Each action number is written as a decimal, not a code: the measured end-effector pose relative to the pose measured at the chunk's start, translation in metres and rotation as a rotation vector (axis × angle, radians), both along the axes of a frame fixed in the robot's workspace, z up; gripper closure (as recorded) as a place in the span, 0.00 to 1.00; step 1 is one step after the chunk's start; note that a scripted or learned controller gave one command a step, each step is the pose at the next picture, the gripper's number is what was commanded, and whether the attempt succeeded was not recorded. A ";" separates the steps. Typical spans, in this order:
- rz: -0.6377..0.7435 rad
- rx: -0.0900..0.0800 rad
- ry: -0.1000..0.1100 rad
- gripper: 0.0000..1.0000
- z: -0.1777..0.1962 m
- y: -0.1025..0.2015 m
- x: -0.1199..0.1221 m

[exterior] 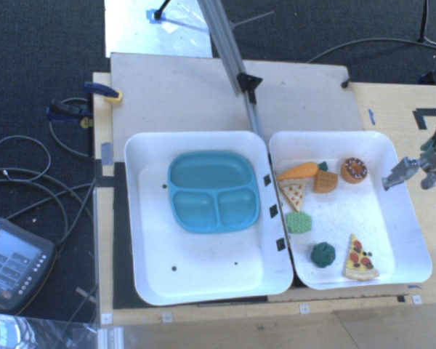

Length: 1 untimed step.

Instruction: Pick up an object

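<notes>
Two shallow white bins sit side by side on the table (203, 93). The left bin (203, 275) carries a blue divided plate (213, 191) with three compartments. The right bin (400, 246) holds seven toy foods: a carrot (299, 171) at upper left, touching a tan bread-like piece (325, 181); a chocolate doughnut (354, 169) just beside that; a small pizza slice (293, 193) below the carrot; a light green leafy piece (299, 222); a dark green broccoli floret (323, 254); and a larger pizza slice (360, 259) near the front right corner. The pincer (403, 173) hangs over the right rim of the right bin, well apart from every toy, touching and holding nothing. One grey finger (397, 174) points left toward the doughnut; how far the pincer stands apart cannot be told from this angle. A pole (221, 31) slants down to the gap between the bins.
</notes>
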<state>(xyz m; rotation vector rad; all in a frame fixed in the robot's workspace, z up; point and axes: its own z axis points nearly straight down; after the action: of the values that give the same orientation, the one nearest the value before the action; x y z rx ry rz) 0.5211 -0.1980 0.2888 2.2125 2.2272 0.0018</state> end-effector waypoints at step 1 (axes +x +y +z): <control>-0.002 0.000 0.000 0.00 0.000 0.000 0.000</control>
<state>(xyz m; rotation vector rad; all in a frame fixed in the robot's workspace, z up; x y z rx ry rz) 0.5212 -0.1980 0.2889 2.2146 2.2250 0.0025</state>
